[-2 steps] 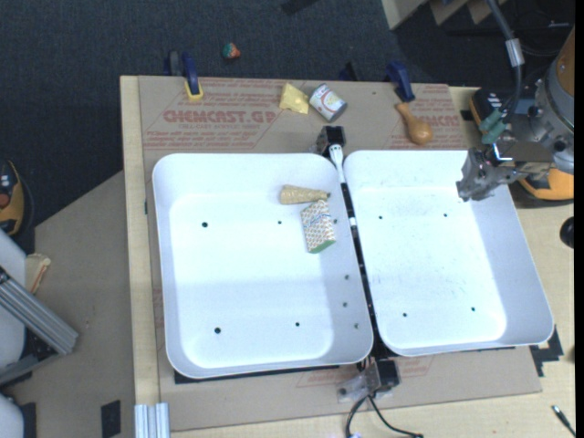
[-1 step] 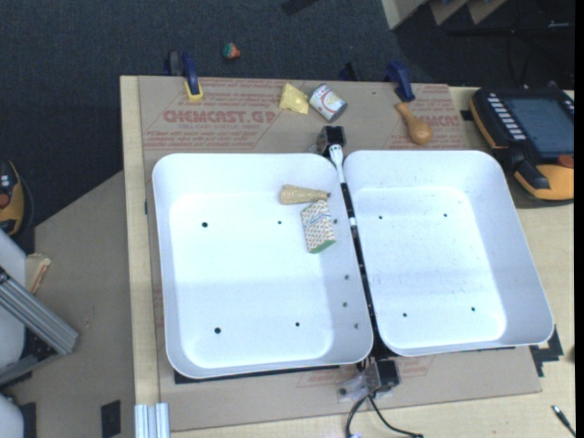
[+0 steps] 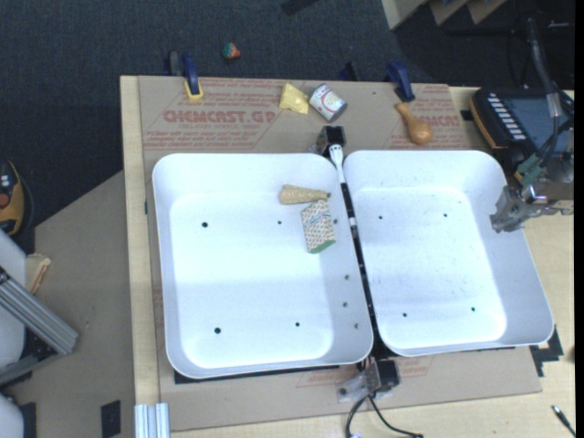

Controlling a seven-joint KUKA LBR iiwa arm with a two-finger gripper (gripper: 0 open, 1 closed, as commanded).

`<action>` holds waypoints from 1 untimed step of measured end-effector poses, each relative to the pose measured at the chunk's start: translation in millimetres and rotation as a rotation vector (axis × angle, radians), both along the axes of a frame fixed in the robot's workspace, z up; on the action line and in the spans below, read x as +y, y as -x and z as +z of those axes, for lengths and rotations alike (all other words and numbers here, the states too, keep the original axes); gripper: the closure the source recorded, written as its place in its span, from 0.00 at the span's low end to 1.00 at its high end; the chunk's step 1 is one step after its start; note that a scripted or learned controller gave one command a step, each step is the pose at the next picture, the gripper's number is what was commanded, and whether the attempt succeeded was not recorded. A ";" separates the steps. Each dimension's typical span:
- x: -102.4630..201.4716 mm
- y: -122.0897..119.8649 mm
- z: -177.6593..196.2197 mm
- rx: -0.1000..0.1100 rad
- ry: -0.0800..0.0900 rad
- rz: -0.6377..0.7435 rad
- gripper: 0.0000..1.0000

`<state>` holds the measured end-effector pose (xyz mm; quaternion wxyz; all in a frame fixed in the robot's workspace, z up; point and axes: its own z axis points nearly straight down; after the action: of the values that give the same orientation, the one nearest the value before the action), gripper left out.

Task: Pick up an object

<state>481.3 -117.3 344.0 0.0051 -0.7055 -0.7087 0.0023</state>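
Camera view shows the pincer (image 3: 518,210) parked at the right edge of the right bin (image 3: 438,336), just outside its rim, low against the tabletop (image 3: 228,112). Whether its fingers are apart or closed I cannot tell; the metal end is small and cluttered with cable, and nothing is visible between them.

The likely targets sit in the left bin (image 3: 228,336): a tan cone-shaped piece (image 3: 301,194) lying on its side, and just below it, touching or nearly so, a patterned packet (image 3: 318,224). Both lie in the upper right part of that bin, close to the wall it shares with the right bin.

The risks come from that placement. The pincer is well apart from both things and has to cross the whole right bin and the raised divide between bins; a low path could clip the rims. Because the two things lie so close together, a descent aimed at one may nudge the other or close on both at once. The packet looks flat and thin, so the fingers may slide over it and close on nothing. The cone looks rounded and may roll or squirt out sideways. Their nearness to the bin wall also leaves little room for a finger on that side.
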 end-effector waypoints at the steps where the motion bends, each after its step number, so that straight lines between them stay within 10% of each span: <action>1: -49.3 2.0 38.4 -0.017 0.009 -0.009 1.00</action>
<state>479.3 -166.6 382.4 -0.0039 -0.7086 -0.7056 -0.0006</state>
